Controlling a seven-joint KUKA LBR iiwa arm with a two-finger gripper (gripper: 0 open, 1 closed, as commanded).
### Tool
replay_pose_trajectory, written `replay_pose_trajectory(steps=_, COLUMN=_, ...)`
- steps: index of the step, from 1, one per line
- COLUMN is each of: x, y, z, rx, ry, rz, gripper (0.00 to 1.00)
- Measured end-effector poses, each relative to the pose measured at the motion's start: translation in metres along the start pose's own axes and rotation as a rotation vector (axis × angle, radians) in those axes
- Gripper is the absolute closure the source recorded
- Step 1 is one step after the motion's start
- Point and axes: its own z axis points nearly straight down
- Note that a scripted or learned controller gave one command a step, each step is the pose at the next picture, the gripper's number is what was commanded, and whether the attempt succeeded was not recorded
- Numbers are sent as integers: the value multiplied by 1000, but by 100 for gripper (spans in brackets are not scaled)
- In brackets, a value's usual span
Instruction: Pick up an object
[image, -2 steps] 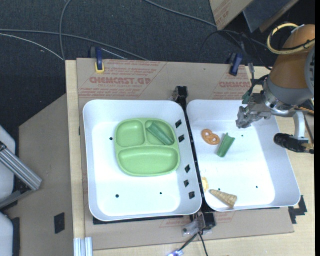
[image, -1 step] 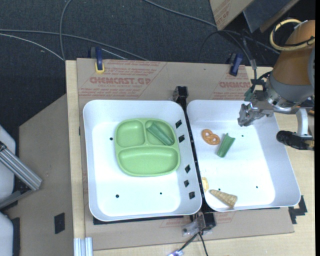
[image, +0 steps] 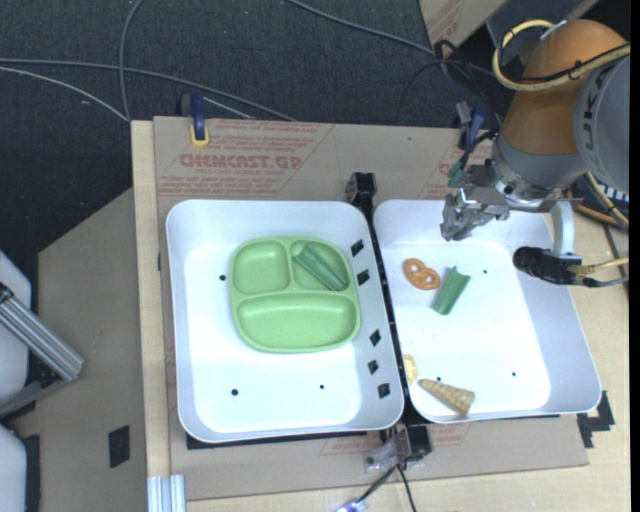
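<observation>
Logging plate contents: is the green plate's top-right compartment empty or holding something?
Holding something. A dark green piece lies slantwise in the top-right compartment of the green divided plate.

Two white bins (image: 200, 330) side by side on a brown board (image: 250, 150), blue clamp (image: 199, 118) at its edge

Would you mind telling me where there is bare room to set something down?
Right bin: bare between green stick and cone, and right of both. Left bin: bare strip below the plate. Crowded near pretzel, under the gripper.
</observation>
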Motion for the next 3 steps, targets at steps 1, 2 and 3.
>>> replay_pose_trajectory(steps=1, x=52, y=-3, z=5, rx=6, ry=0, rz=1, gripper=100)
replay_pose_trajectory(steps=2, x=102, y=-2, z=9, rx=6, ry=0, rz=1, gripper=100)
replay_pose_trajectory(steps=3, x=145, y=3, z=2, rx=1, ry=-1, rz=2, gripper=100)
